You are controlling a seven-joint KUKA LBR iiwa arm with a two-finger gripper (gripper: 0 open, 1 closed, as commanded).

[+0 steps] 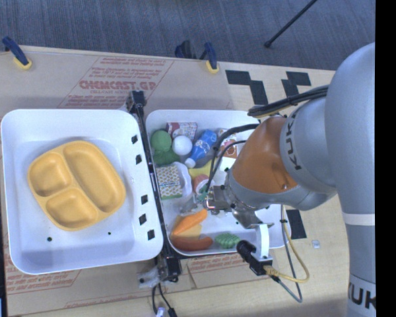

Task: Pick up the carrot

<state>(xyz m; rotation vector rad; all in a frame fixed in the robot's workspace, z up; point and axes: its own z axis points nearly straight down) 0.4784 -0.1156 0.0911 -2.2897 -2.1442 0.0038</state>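
Two shallow white bins sit side by side on the table (204, 88), whose top is covered with printed cardboard, and every loose item lies in the right-hand white bin (160, 119), presumably so the arm can reach it from its own side. Nearest the camera, along that bin's near edge, lie a reddish-brown toy sausage (193, 244) and a small green toy vegetable (227, 240). Just behind them, near the bin's near-left corner, lies the orange toy carrot (189, 222), tilted, with one end pointing toward the arm. The gripper (214, 202) sits low over the bin just beside the carrot's raised end, a placement that looks like an approach to it; whether it is released or clenched I cannot tell, and nothing visible shows the carrot held. Farther back are a green-and-white patterned packet (169, 181), a round green toy (161, 141), a white ball (182, 145) and a blue toy bottle (202, 145), crowded toward the far edge. The left-hand white bin (13, 197) holds a yellow three-compartment plastic plate (76, 184), its compartments bare.
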